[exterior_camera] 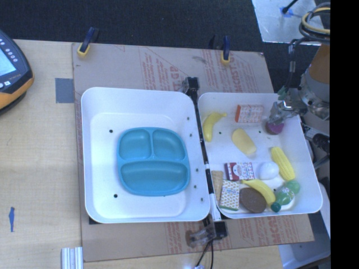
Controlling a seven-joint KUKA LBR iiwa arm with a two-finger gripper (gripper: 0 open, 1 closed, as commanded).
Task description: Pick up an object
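My gripper (277, 116) reaches in from the right over the far right part of the right bin (314, 167). A small purple-pink object (274, 128) sits right under its tips, touching or nearly so. Around it in this bin lie an orange-and-white packet (249, 113), a yellow banana (210, 125), a pale yellow lemon-like piece (244, 141), a corn cob (282, 162), a white egg (268, 171), a red-and-white carton (239, 171), a second banana (259, 189), a brown round patty (252, 200), a cracker box (229, 195) and a green item (284, 196).
The left bin (92, 150) holds a blue divided plate (152, 161). A yellow-and-black device (11, 66) lies at the bench's far left. Clamps (225, 48) hold the cardboard at the back edge. A cable (203, 251) runs off the front.
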